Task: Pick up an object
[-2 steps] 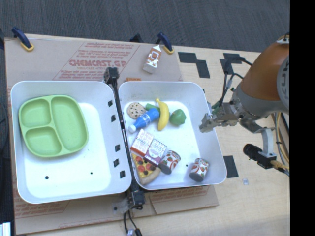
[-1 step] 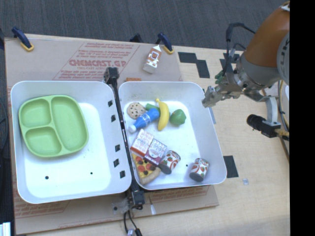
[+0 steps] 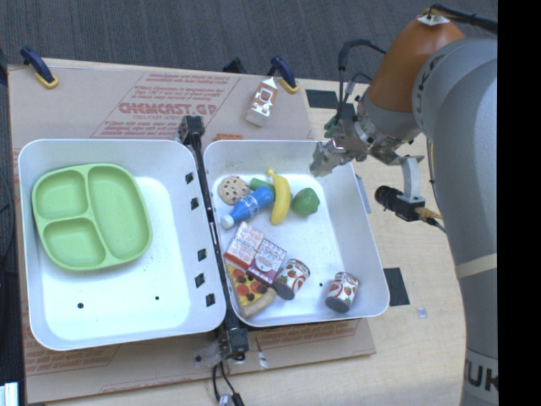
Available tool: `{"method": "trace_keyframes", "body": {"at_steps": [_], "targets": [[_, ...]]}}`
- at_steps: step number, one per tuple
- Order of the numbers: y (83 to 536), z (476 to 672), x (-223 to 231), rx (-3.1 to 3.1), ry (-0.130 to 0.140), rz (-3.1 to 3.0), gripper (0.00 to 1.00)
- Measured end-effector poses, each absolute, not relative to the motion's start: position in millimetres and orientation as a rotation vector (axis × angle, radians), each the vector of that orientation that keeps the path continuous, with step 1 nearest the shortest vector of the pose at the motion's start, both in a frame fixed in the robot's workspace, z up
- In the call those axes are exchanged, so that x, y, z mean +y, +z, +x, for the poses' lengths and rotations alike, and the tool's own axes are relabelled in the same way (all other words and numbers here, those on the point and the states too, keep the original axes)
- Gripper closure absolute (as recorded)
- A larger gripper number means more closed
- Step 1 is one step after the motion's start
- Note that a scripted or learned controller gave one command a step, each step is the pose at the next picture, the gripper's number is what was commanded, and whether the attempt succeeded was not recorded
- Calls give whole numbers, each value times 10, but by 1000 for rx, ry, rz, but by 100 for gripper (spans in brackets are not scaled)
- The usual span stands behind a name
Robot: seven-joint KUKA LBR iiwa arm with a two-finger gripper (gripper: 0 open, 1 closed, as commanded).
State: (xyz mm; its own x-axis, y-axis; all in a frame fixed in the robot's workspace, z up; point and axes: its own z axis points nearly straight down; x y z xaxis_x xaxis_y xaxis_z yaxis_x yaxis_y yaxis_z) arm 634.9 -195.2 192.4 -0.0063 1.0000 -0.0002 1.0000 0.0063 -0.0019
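Observation:
The right bin [image 3: 362,227] holds several small items: a cookie [image 3: 230,190], a blue bottle [image 3: 248,205], a banana [image 3: 280,197], a green round fruit [image 3: 305,200], a pink and white carton [image 3: 256,251], a pizza slice [image 3: 249,293] and two small cans [image 3: 292,277] [image 3: 342,291]. My gripper [image 3: 325,161] hangs over the bin's upper right corner, up and to the right of the green fruit. I see nothing held in it. The grey arm with its orange band [image 3: 414,49] reaches in from the right.
The left bin [image 3: 127,311] holds a green divided plate [image 3: 90,216]. A small white and red bottle [image 3: 263,101] lies on the cardboard sheet behind the bins. Blue clamps [image 3: 38,64] [image 3: 284,73] grip the cardboard's far edge. A black divider [image 3: 201,210] runs between the bins.

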Motion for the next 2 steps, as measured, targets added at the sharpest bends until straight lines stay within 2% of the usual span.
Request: {"method": "trace_keyframes", "body": {"at_steps": [1, 2], "targets": [[1931, 6351, -1954, -2229, 2, -2214, 0], [915, 5942, -1694, -2225, 4, -2213, 0]]}}
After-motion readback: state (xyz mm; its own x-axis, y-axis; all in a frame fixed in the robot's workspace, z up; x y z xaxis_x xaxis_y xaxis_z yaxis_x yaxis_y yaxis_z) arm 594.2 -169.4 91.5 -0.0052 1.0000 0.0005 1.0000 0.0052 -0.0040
